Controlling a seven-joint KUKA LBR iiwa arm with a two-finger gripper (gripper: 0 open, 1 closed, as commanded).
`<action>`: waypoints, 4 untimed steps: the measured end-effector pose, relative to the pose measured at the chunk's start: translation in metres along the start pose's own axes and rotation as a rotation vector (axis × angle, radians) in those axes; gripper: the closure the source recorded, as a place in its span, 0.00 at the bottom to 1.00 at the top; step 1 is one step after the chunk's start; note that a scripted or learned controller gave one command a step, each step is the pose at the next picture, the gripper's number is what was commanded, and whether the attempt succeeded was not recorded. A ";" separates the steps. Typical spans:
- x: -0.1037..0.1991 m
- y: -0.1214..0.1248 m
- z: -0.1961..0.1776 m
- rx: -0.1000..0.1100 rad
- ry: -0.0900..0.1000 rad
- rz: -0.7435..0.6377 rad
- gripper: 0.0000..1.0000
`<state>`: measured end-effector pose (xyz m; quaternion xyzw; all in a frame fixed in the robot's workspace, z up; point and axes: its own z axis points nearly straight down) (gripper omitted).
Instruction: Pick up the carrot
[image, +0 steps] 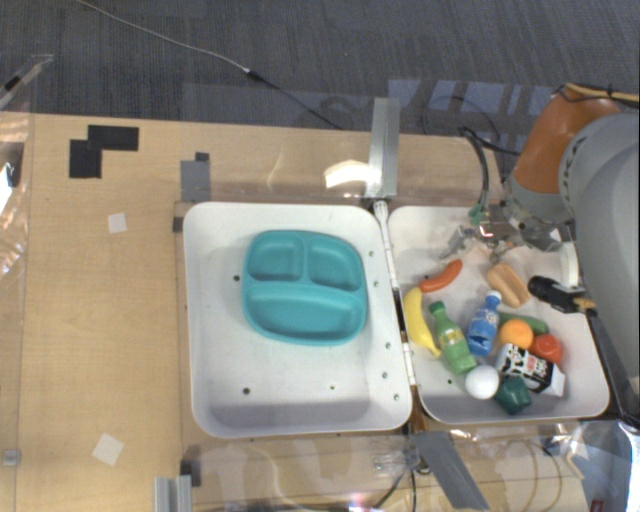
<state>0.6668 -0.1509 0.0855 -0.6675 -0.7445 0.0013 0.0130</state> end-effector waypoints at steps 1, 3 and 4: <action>-0.046 -0.023 -0.001 -0.020 -0.023 -0.292 0.00; -0.015 0.005 -0.016 -0.032 -0.025 -0.084 1.00; 0.046 0.009 -0.066 -0.032 -0.020 -0.078 1.00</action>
